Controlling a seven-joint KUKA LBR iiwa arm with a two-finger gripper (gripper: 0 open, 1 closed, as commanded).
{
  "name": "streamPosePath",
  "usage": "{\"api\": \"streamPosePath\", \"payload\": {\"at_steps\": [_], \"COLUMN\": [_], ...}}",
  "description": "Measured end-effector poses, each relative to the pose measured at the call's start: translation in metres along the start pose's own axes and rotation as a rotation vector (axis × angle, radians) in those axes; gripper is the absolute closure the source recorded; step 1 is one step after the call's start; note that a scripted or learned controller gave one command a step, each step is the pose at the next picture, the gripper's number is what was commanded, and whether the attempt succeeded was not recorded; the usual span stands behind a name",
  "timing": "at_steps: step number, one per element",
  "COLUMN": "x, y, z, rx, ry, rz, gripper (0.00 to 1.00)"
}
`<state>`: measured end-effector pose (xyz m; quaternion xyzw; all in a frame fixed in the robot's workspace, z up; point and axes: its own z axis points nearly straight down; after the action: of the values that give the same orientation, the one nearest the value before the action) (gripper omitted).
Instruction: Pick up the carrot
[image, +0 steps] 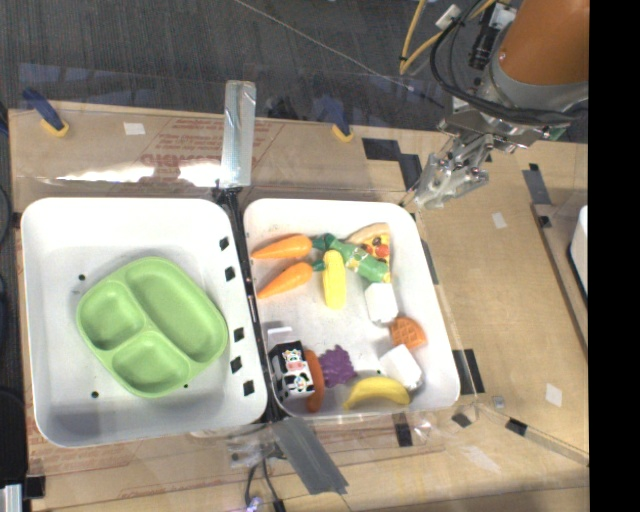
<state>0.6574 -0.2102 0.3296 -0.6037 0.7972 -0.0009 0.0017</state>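
We are at the approach step: the gripper (428, 190) hangs above the counter just past the right bin's (445, 335) far right corner, grasping nothing, and we cannot tell whether its jaws are parted or closed. Two carrots lie in that bin's far left part, the upper carrot (282, 246) and the lower carrot (285, 278), near the corn cob (334, 279). Next, we judge, comes a move left over one carrot, then a descent.

No legible txt anywhere I can make out. Faint reddish print on the clear sheet (190, 150) behind the bins, too blurred to read. Small black-white carton (291, 368) in right bin (432, 290) has markings, unreadable.
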Motion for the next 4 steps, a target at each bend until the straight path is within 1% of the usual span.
{"api": "streamPosePath", "payload": {"at_steps": [1,2,3,4], "x": [-0.002,0.000,0.008,-0.002], "y": [0.000,0.011,0.046,0.014], "z": [-0.023,-0.006,-0.007,-0.016], "rx": [0.000,-0.007,-0.005,-0.001], "ry": [0.000,-0.001,0.000,-0.001], "rz": [-0.191,-0.322,-0.398,-0.565], "gripper": [1.00,1.00,1.00,1.00]}}
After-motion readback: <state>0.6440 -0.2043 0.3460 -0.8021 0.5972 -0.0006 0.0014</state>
